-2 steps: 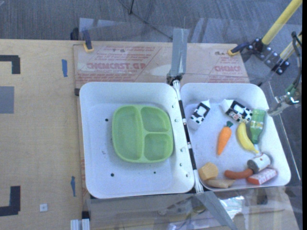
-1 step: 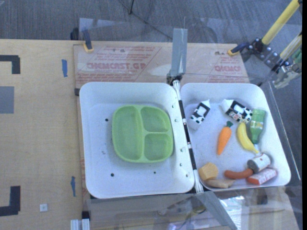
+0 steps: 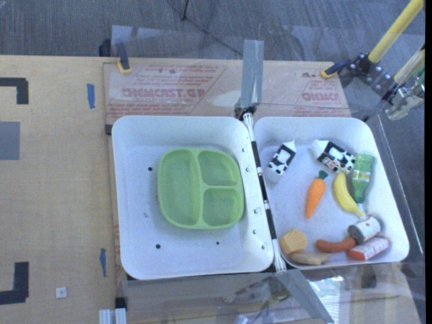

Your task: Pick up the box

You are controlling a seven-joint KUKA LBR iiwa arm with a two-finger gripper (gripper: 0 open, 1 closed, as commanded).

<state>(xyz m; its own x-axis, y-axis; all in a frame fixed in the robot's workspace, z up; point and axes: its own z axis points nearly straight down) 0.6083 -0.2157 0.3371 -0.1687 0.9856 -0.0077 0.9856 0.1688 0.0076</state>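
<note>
Camera view puts the small black-and-white cow-patterned cardboard box (image 3: pixel 335 157) near the far wall of the right-hand shallow white bin (image 3: pixel 287 204), lying askew and touching a green carton (image 3: pixel 363 174). You risk the grab dragging that neighbour along, or landing on the similar cow-patterned carton (image 3: pixel 281 160) near the divider. The box looks light and slippery. You cannot tell the end effector's state.

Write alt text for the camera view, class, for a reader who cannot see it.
Two shallow white bins sit side by side: the left bin holds a green divided plate, the right bin toy food, including a carrot, a banana and a green box.
</note>
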